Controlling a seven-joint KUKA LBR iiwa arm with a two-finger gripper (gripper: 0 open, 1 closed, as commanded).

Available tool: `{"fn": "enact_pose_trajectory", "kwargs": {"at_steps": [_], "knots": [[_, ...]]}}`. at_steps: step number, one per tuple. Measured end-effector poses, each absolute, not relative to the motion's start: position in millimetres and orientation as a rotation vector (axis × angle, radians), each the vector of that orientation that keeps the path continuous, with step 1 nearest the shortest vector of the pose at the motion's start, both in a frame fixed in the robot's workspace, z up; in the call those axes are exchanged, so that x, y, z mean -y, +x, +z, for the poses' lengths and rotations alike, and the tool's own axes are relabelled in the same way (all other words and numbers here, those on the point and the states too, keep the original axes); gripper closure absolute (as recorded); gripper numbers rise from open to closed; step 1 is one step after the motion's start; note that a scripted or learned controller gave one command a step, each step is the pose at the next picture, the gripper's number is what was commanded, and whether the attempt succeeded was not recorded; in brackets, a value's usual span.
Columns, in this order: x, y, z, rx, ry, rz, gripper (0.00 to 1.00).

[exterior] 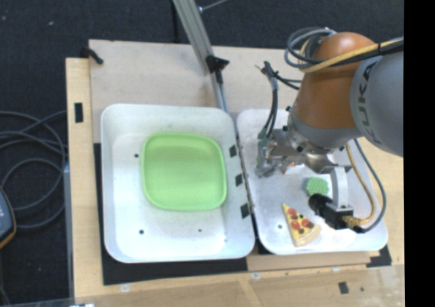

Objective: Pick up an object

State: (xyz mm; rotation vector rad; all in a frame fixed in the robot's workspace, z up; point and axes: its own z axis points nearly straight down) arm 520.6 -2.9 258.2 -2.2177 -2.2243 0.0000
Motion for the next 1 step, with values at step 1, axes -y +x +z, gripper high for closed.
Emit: {"fn": "enact_pose_trajectory", "kwargs": {"at_steps": [1], "knots": [[-43.1, 523.6, 262.1, 2.225, -2.217, -0.002, 1.0]]}}
